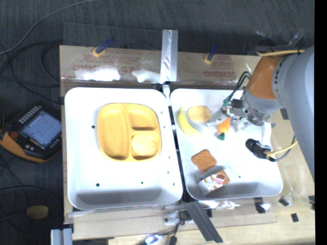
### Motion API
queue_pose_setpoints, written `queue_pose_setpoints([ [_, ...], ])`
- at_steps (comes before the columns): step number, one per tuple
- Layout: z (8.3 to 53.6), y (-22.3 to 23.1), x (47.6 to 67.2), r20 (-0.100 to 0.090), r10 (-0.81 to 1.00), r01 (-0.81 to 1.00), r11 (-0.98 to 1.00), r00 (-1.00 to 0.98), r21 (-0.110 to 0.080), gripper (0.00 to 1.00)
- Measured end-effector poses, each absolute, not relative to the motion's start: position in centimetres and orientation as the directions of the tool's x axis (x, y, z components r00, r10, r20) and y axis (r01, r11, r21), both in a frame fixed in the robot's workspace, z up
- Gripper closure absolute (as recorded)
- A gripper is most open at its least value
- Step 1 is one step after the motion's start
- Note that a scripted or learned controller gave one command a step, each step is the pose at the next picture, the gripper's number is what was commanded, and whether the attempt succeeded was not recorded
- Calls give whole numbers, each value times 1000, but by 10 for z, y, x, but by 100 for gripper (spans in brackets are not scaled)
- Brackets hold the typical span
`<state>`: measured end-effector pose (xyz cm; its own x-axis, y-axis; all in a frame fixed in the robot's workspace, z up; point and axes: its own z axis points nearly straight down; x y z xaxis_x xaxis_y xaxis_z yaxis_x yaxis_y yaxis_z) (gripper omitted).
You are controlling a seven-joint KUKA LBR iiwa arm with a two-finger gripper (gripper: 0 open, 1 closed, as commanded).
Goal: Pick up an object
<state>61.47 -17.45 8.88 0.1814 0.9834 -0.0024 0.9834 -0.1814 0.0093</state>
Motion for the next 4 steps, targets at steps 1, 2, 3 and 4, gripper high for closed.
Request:
queue_pose_setpoints([
  [1, 98, -175, 615, -5, 984, 984, -179, 179, 9, 100],
  [2, 207, -134, 620, 0, 1000, 1000, -26, 26, -2, 100],
  [3, 207, -134, 620, 0, 1000, 1000, -26, 26, -2, 0],
  [4, 142, -179, 578, -2, 995, 995, -96, 96, -3, 0],
])
